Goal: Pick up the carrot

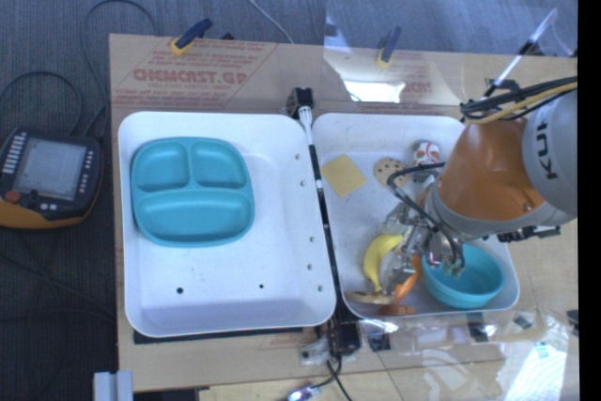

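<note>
Now: gripper [413, 260] grip unclear | over carrot [406, 282] | banana [378, 258] beside | blue bowl [470, 279] right

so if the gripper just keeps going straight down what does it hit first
Most likely the carrot lying right under the gripper, beside the banana; depth is hard to judge from this slanted view.

Tray [192, 191] light blue in white bin [150, 296]. Bowl [474, 282] blue. Banana [377, 260] yellow; carrot [406, 285] orange; square slice [343, 175] pale yellow. Arm's band [488, 169] was orange.
</note>
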Robot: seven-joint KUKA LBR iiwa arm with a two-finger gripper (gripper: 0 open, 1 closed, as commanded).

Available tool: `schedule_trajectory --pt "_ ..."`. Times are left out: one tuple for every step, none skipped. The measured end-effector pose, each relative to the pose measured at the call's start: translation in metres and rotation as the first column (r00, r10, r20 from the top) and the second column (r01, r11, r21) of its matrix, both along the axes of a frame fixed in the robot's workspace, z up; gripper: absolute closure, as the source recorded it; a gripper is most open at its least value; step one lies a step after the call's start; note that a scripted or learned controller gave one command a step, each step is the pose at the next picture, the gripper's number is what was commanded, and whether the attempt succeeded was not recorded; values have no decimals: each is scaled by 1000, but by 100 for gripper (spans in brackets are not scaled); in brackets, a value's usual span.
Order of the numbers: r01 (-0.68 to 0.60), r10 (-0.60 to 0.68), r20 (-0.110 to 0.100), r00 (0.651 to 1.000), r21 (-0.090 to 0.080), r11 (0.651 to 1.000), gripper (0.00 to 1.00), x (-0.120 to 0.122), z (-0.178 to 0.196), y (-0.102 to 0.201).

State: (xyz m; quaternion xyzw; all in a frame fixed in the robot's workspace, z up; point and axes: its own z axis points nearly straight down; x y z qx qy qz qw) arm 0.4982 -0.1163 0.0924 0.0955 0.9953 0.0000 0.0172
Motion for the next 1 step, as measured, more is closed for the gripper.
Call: schedule_trajectory --pt "-3 3 -5 1000 0 1000 100 1 8 1"
